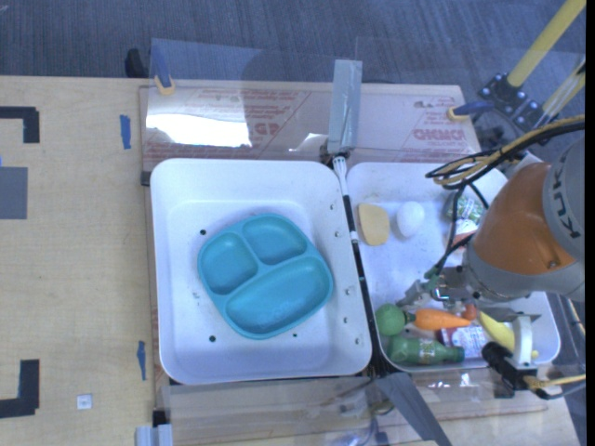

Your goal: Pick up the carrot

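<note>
The carrot (442, 321), orange with a green end, lies flat near the front of the right bin (409, 258). It rests between a green ball and a yellow banana. My gripper (443, 293) hangs just above and behind the carrot, under the grey wrist with the orange band. Its tip comes close to the carrot's upper side. The arm hides the bin's right part.
A green ball (390, 320) and a green bottle (423, 349) crowd the carrot's left and front. A banana (496, 330) lies to its right. A white egg (410, 218) and a yellow wedge (374, 223) sit at the back. The left bin (177, 249) holds a blue divided plate (265, 273).
</note>
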You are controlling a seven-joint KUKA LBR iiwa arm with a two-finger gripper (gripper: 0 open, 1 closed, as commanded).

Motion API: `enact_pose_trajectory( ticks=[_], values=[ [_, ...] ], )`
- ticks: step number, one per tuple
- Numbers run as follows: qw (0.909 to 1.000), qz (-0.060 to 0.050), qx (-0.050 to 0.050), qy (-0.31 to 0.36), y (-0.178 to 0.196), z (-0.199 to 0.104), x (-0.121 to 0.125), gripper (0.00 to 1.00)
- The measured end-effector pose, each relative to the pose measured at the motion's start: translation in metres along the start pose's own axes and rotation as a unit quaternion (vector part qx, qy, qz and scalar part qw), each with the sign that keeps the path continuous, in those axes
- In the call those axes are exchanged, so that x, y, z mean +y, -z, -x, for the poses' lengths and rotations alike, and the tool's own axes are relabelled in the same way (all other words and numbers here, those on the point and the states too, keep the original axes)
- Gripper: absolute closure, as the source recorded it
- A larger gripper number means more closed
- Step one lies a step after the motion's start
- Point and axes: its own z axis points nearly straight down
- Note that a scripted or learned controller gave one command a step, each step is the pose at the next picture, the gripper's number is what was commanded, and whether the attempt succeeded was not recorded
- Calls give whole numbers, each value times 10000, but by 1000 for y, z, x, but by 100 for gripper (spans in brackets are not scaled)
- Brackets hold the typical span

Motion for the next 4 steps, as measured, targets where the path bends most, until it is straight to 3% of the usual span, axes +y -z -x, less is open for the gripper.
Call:
enact_pose_trajectory(
  ticks=[1, 2, 3, 4],
  values=[
    [9939, 10, -19, 1106, 0, -3, 0, 0],
    [9833, 1, -29, 1821, -1, 75, 2, 0],
    [9832, 36, -37, 1823, 11, 74, 4, 100],
    [9982, -23, -2, 605, 115, 4, 0, 100]
  ],
)
